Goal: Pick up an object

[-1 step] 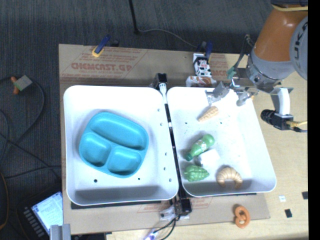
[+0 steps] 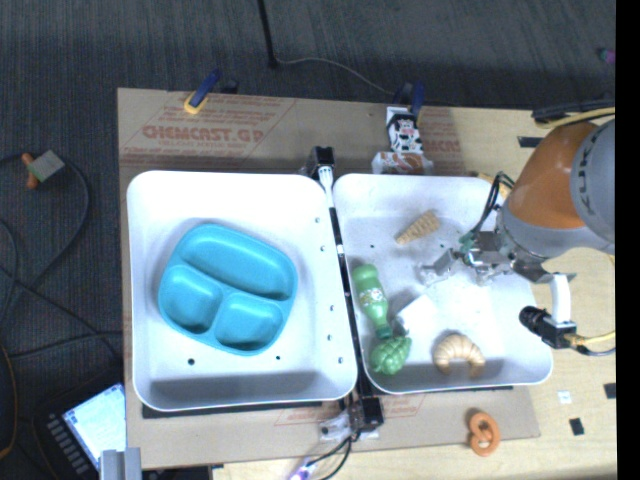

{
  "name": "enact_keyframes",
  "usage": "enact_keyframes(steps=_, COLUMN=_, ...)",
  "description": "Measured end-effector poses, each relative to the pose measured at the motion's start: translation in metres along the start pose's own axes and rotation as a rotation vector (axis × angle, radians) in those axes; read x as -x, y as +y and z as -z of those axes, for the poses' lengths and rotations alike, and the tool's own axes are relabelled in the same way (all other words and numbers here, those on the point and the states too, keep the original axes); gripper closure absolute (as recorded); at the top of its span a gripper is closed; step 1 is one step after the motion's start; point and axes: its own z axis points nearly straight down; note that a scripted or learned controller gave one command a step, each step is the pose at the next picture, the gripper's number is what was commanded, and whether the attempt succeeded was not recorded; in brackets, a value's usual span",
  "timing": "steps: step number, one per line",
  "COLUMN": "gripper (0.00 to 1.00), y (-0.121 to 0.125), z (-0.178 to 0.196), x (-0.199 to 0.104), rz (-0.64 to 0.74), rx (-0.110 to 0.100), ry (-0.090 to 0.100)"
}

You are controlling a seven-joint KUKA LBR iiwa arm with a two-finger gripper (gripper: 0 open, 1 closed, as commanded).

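While its grip stays unreadable, hand (image 2: 440,267) over right bin (image 2: 520,368); 2 bins on cardboard-topped bench (image 2: 250,133), grey carpet (image 2: 120,28).

A brown board (image 2: 300,133) lies under the white bins. A blue-and-yellow clamp (image 2: 203,90) grips the board's far left edge, and a blue clamp (image 2: 413,96) its far middle. A small cow figure (image 2: 403,133) stands just beside that blue clamp. An orange ring (image 2: 484,431) rests by the board's near right edge.
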Motion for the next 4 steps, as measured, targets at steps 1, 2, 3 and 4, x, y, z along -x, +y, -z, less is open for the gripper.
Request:
enact_keyframes(steps=1, gripper=0.0, y=-0.076, z=0.002, x=-0.028, rz=0.001, rx=0.0, ry=0.002)
enact_keyframes(steps=2, gripper=0.0, y=-0.07, z=0.024, x=0.023, rz=0.002, rx=0.001, ry=0.003)
enact_keyframes(steps=3, gripper=0.0, y=-0.05, z=0.0, x=0.025, rz=0.008, rx=-0.005, ry=0.017)
enact_keyframes(steps=4, gripper=0.0, y=-0.074, z=0.008, x=0.027, rz=0.008, rx=0.0, ry=0.011)
